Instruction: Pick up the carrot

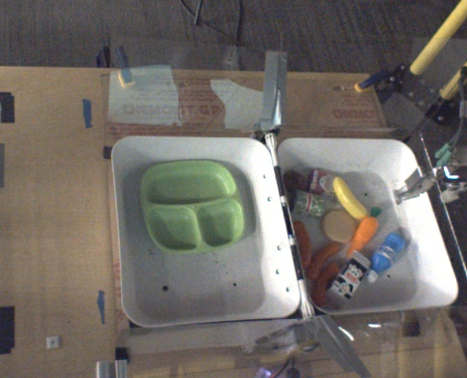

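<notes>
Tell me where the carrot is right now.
The carrot lies in the right bin, between the banana and the milk carton.

carrot (362, 235) | orange, green top (toy-like) | lying tilted, top upward-right | right bin, among other items

Carrot (363, 234) in right bin (430, 242)

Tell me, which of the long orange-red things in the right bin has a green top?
The carrot, lying between the banana and the small blue bottle. It is bright orange with a green top; the sausages beside it are darker red.
</notes>
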You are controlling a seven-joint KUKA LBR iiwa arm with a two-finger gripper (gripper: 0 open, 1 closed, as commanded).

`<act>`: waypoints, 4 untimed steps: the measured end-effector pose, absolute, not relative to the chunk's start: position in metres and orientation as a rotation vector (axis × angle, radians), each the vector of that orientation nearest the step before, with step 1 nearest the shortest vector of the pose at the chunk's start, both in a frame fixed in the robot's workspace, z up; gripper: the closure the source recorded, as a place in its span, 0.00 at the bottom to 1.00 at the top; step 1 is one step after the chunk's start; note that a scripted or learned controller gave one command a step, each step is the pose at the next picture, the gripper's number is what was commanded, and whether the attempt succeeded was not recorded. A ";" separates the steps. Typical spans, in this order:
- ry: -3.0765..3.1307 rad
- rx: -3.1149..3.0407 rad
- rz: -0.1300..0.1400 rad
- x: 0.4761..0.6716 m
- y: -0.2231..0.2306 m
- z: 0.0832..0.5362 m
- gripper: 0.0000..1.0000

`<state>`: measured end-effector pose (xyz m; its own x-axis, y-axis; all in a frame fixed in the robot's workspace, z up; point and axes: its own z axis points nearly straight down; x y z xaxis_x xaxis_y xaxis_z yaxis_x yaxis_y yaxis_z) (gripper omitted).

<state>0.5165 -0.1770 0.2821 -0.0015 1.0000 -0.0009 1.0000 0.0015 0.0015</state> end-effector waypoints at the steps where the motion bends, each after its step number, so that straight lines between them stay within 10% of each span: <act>1: 2.246 2.193 0.005 0.510 -0.127 0.110 0.00; 2: 2.241 2.195 0.007 0.510 -0.129 0.120 1.00; 3: 2.241 2.195 0.007 0.510 -0.129 0.120 0.00; 4: 2.194 2.244 0.006 0.538 -0.141 0.086 0.00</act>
<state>0.5385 -0.1412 0.0865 0.0226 0.9997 0.0002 0.9997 -0.0226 0.0051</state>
